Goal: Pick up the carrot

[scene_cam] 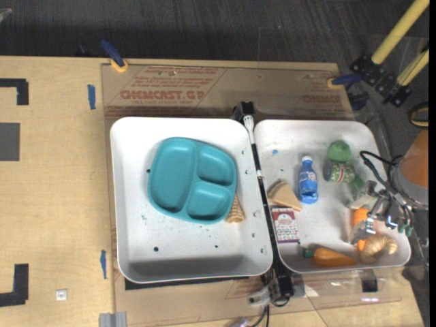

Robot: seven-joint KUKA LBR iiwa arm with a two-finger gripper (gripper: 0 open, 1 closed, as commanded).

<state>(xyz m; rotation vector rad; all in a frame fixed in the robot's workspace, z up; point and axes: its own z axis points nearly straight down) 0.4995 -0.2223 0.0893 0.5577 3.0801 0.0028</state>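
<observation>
**Gripper low at the right bin's edge, carrot lying free along the near wall**

I find the carrot (332, 255) lying flat on its side in the right bin (286, 136), nearly parallel to the near wall and close against it, thick end toward the corner. That leaves little room on the wall side, so I judge a grasp across its width from above is the sensible approach. Its skin looks smooth, orange, tapering to a dark green stub.

The gripper (371, 218) sits at the bin's right edge amid cables, above a pale knobbly item (379, 246); whether it is spread or closed, or has anything, I cannot tell.

Nearby lie a glossy blue bottle (308, 180), a green bottle (338, 162), a flat printed card (285, 225) and a tan wedge (286, 195). The left bin (129, 203) carries a matte teal divided plate (192, 180), with a ridged cone (235, 212) beside it.
</observation>
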